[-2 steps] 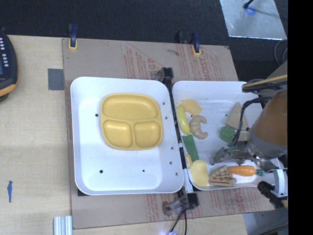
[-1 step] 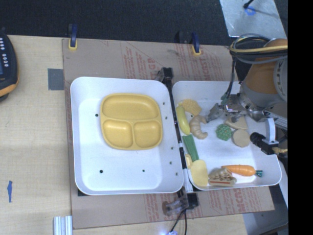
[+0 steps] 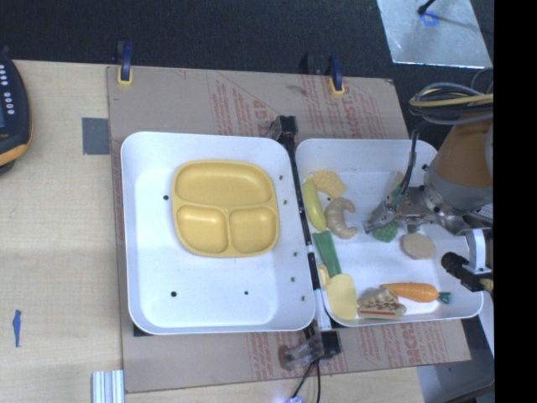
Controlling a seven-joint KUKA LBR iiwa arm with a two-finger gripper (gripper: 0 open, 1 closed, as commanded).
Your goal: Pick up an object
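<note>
The gripper [image 3: 379,222] sits low in the middle of the right bin [image 3: 369,151], reaching in from three o'clock, and whether it is spread or pinched cannot be told. A small green object [image 3: 386,233] lies touching its tip at about five o'clock, with a tan cashew-shaped piece [image 3: 341,217] just beside it at nine o'clock. A beige disc [image 3: 417,245] lies near at four o'clock, and an orange carrot [image 3: 411,291] farther off at five o'clock.
</note>
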